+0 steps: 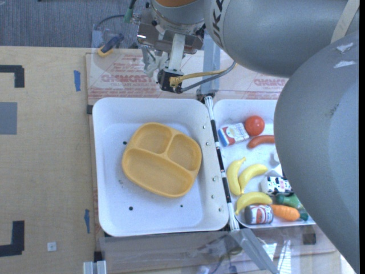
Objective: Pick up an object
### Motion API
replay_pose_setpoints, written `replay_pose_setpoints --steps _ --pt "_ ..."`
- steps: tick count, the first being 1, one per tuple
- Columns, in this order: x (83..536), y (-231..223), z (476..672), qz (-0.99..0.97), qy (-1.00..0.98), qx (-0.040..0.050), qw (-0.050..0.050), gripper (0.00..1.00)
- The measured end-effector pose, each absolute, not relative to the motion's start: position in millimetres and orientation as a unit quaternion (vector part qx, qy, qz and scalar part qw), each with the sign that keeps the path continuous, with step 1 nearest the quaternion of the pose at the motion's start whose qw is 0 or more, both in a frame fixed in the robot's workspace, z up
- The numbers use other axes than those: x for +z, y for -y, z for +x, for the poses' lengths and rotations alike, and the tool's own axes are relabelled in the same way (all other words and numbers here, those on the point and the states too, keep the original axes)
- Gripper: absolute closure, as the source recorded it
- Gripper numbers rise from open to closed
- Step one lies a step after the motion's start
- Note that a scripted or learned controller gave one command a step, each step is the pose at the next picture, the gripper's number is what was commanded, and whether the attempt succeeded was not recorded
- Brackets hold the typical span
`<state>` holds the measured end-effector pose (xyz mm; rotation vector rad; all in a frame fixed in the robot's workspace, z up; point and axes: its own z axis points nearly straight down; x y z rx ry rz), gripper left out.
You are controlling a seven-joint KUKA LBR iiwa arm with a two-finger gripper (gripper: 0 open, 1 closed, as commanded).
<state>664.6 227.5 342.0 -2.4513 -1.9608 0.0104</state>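
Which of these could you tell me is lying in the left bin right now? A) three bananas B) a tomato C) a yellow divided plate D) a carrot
C: the yellow divided plate lies alone on the floor of the left bin, while the tomato, bananas and carrot are all in the right bin.

Both white bins [108, 170] appear to be smooth moulded plastic with a faint speckle. The yellow divided plate [162, 158] is matt plastic, no glare. Bananas [249, 176], tomato [254, 124] and carrot [285, 212] look like smooth toy plastic (slight sheen on the tomato). The bench [45, 153] has a pale, matt wood-like surface. The arm [268, 21] casing is smooth, satin grey.
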Motion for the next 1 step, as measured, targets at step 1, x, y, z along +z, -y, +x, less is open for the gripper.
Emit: replay_pose_setpoints --steps 1 --pt "350.8 -227.9 664.5 -0.78 0.625 0.0039 0.001 1.0"
